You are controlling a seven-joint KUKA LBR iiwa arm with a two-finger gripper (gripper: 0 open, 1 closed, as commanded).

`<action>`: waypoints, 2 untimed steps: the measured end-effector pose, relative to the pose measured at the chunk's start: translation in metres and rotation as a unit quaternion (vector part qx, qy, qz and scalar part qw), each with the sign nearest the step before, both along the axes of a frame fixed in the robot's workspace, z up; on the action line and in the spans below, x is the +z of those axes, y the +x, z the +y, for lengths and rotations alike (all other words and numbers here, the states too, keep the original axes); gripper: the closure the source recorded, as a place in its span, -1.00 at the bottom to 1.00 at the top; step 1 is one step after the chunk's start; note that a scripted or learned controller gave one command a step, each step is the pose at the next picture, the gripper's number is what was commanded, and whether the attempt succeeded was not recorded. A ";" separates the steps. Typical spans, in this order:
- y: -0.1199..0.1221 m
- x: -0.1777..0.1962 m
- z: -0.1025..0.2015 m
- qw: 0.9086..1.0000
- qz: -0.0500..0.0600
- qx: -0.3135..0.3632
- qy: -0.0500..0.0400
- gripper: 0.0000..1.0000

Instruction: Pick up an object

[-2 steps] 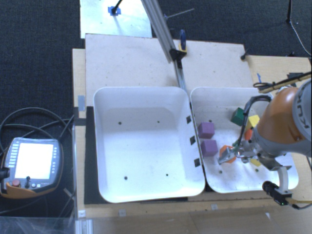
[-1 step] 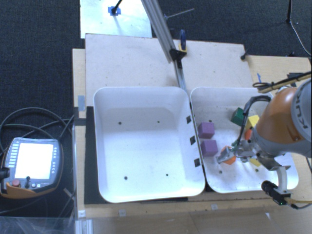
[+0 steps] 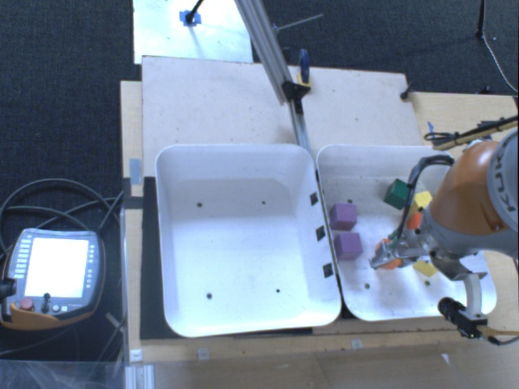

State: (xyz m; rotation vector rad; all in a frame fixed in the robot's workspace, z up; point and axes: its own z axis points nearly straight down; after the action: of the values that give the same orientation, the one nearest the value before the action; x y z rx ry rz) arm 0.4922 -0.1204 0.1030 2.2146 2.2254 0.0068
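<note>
End effector (image 3: 388,259) low in right bin (image 3: 365,302), grip state unclear; purple blocks (image 3: 348,245) beside it.

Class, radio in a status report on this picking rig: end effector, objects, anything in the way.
End effector low in right bin, at an orange object. Two purple cubes beside it. Green block behind; arm crowds it.

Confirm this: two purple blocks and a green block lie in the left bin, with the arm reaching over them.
Wrong bin. The camera view shows the two purple blocks and the green block lying in the right bin, with the arm reaching over that bin, its gripper beside them.
</note>
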 end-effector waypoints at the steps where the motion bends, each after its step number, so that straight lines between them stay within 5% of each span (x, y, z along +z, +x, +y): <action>1: -0.006 0.046 -0.001 1.000 0.000 0.000 -0.001 1.00; 2: -0.005 0.090 0.001 1.000 -0.001 0.000 -0.002 1.00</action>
State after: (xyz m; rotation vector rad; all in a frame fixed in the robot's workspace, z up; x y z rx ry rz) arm 0.4873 -0.1199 0.1925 2.2114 2.2234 0.0055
